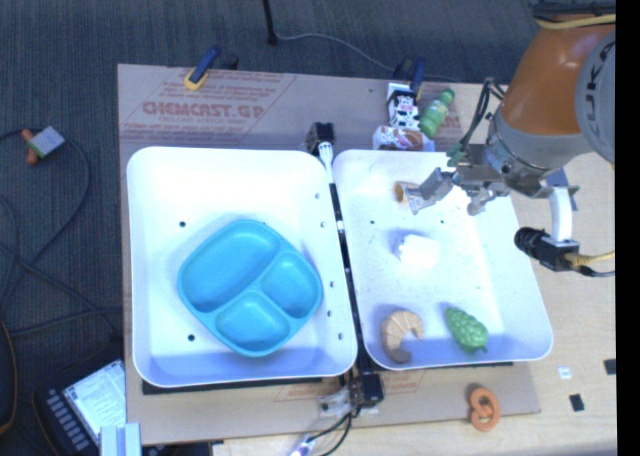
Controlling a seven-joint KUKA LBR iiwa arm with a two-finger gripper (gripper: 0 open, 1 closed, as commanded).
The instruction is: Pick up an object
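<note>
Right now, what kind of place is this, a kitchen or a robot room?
Most likely a robot test bench in a lab. A robot arm reaches over two white bins on a board, with toy food like a croissant and a blue plate, plus cables on carpet.

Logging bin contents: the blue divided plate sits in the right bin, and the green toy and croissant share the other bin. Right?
Not quite. The camera view shows the blue divided plate in the left bin; the green toy and croissant do share the other, right bin.
</note>
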